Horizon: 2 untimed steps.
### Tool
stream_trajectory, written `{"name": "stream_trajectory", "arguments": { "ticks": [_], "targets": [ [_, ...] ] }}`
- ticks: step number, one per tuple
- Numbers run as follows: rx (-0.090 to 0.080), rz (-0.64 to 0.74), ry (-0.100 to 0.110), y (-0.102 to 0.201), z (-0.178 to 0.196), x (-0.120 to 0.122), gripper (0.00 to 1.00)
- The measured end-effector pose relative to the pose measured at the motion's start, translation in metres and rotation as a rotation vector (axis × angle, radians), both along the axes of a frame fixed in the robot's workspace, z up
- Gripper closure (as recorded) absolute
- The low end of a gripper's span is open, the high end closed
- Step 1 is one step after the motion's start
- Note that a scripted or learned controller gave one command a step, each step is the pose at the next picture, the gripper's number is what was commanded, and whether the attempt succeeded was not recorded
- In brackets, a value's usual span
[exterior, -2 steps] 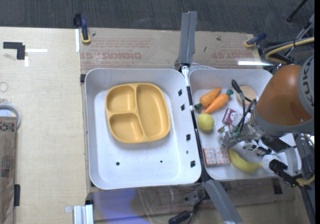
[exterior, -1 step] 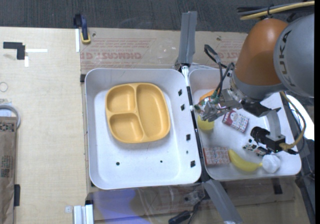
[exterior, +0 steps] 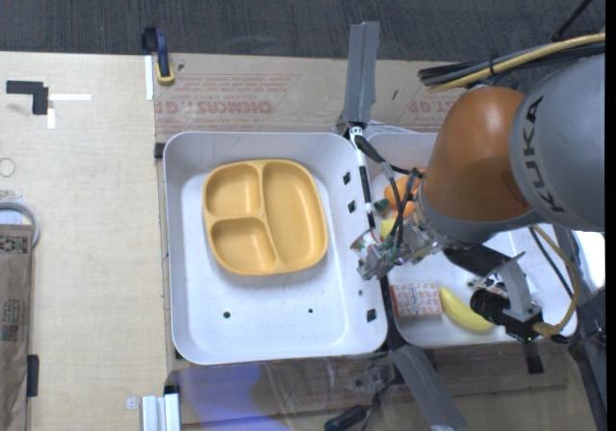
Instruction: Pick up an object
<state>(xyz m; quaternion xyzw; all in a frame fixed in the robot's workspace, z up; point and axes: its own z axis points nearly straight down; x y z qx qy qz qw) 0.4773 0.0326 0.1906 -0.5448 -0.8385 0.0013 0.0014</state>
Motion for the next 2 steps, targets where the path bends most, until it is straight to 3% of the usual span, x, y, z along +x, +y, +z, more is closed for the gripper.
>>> {"name": "stream_trajectory", "arguments": {
  "ticks": [1,2],
  "targets": [
    [-0.001,0.046,-0.002,0.017,0.006,0.074,1.00],
    [-0.001,0.168,-0.003,0.073,0.018,0.148,1.00]
  ]
}}
